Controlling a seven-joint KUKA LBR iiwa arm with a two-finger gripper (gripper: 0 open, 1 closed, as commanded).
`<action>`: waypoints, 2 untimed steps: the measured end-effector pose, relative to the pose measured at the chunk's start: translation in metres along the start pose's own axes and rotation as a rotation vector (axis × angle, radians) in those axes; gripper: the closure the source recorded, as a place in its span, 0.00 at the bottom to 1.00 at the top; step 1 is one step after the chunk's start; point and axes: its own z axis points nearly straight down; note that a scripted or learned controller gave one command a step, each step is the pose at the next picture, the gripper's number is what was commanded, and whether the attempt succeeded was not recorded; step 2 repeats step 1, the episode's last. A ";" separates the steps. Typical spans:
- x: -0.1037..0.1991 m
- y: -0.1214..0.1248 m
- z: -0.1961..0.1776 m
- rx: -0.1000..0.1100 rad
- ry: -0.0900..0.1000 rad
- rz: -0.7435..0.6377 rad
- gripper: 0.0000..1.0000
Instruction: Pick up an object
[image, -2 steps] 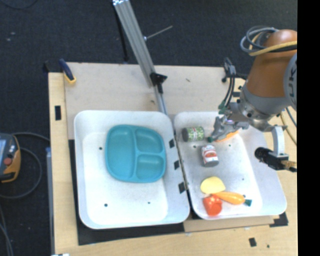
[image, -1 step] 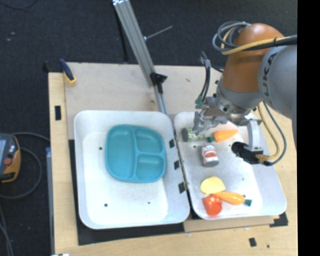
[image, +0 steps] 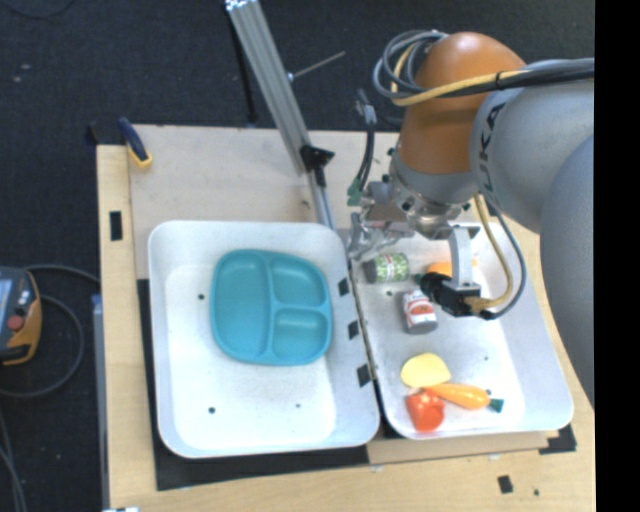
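My gripper (image: 374, 240) hangs over the far left corner of the right bin (image: 530, 385), under the orange-banded wrist. Just below it a small green and white can (image: 391, 267) lies on its side, very close to the gripper or touching it. A silver can with a red label (image: 421, 312) stands a little nearer the front. An orange item (image: 438, 270) shows partly behind the black fitting on the arm. At the bin's front lie a yellow piece (image: 425, 369), a carrot (image: 463, 396) and a red pepper (image: 425, 411).
The left bin (image: 185, 400) holds a teal divided plate (image: 272, 305). A slanted metal rail (image: 280, 95) runs from the top down to the gap between the bins. Cables loop from the arm over the right bin's far side.
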 end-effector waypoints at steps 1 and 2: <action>0.055 0.010 0.006 0.000 0.000 0.001 1.00; 0.055 0.010 0.006 0.000 0.000 0.001 1.00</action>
